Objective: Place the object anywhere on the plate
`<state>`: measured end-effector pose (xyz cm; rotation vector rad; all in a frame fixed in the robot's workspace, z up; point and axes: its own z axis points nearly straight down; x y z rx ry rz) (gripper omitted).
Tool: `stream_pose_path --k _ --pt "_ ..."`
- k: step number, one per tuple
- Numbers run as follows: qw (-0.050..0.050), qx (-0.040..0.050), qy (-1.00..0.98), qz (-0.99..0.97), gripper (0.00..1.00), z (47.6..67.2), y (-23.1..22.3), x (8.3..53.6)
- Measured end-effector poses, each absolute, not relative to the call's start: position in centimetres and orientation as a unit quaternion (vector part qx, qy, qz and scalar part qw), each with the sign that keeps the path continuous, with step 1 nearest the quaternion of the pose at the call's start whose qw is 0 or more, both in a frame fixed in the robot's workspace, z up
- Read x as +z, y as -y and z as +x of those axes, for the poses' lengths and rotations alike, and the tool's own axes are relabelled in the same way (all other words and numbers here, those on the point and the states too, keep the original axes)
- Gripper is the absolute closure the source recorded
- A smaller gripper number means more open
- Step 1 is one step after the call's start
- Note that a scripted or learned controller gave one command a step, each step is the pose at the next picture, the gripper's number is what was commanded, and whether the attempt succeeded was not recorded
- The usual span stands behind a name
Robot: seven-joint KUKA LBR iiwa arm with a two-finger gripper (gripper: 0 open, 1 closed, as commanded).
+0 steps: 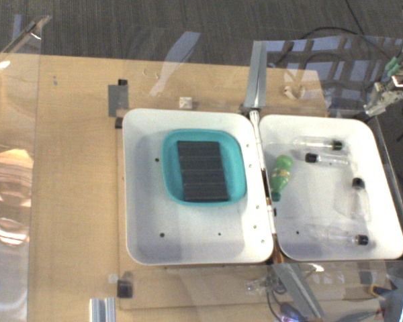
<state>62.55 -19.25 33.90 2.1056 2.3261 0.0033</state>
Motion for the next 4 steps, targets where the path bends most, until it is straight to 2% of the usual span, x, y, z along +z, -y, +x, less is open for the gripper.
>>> stream_pose_path --k 1,2,3,4 --pt "0.002 0.0011 -0.794 0.608 1.0 65.2 20.5 20.6" --pt "0.005 0.0031 -0.795 0.607 1.0 65.4 20.3 21.8" --pt "0.005 0.0031 -0.795 0.607 0.0 65.4 20.3 21.8" --pt "0.008 0.0051 -0.796 0.606 1.0 65.6 20.2 23.1"
